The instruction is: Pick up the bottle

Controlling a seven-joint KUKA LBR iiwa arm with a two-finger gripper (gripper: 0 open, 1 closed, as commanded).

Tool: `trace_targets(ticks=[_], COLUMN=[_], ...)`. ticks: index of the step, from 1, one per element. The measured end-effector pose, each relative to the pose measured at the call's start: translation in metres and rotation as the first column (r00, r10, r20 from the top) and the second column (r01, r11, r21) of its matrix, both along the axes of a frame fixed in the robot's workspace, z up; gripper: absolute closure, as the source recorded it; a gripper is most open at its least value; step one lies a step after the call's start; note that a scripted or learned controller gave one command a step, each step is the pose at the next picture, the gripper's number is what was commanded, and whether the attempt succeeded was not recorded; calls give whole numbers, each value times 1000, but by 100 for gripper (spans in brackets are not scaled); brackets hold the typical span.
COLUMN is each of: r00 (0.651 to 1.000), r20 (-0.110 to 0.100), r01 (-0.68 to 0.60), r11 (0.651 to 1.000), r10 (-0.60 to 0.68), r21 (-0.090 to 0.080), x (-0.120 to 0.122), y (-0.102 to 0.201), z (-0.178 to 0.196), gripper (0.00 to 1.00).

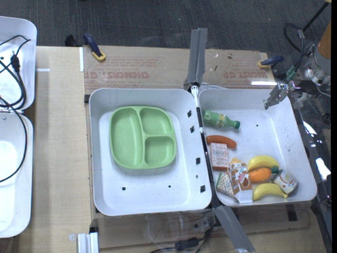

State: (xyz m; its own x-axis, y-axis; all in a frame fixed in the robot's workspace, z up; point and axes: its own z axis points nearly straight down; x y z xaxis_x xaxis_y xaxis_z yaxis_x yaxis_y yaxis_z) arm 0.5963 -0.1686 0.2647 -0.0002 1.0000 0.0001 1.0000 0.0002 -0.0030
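Camera view. Small green plastic bottle with yellow label [221, 120]: lying on its side, upper left of right-hand white bin [263, 152], untouched. Two-finger gripper [275, 96]: upper right, well apart from bottle, grip state indeterminable. Pick not yet begun.

cardboard sheet [174, 73] | red print, upside down | not readable for certain

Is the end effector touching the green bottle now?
Apart. The camera view shows bare white bin floor between the end effector and the green bottle.
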Motion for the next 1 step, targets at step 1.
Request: trace_targets(ticks=[1], r00=[988], r20=[2], r01=[-154], r11=[988], r10=[154], r21=[-1], x=[30], y=[72], z=[-173], gripper=[0])
